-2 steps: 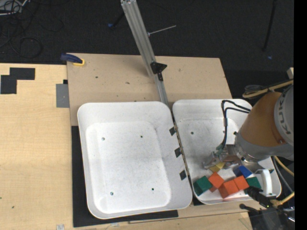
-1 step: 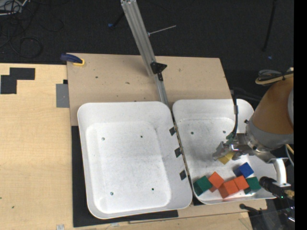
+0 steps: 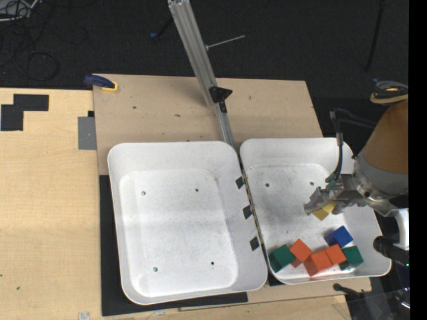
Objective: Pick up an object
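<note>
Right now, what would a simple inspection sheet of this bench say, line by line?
Surface: wooden bench bearing a left bin and a right bin.
Job's things: yellow block at the pincer; green, orange and blue blocks clustered in the right bin's near corner.
Clutter: blue-and-yellow clamp at the bench's far-left corner.
Grippers: pincer low over the right bin; grip unclear.
Cables: black cables on the dark floor.
Surroundings: slanted aluminium rail.

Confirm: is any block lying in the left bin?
No: the blocks, such as the blue block and orange block, all sit in the right bin, not the left bin.
</note>
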Action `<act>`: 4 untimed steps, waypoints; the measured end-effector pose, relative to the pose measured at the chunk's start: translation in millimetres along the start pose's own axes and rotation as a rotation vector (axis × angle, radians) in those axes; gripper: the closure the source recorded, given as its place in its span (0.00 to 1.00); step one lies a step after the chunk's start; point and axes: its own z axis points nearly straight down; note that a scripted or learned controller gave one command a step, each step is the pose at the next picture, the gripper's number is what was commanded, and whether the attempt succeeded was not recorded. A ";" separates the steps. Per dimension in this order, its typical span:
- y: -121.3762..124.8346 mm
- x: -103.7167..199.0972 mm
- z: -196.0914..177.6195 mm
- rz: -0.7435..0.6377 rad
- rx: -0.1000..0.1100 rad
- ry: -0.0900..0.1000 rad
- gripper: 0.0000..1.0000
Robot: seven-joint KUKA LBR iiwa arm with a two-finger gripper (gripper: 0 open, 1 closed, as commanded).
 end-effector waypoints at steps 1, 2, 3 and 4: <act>-3.8 58.6 -5.4 -0.005 0.005 0.004 1.00; -2.8 107.2 -0.5 -0.004 0.006 0.003 1.00; 6.9 159.0 -16.7 -0.004 0.004 0.002 1.00; 21.0 216.7 -13.7 -0.005 0.006 0.002 1.00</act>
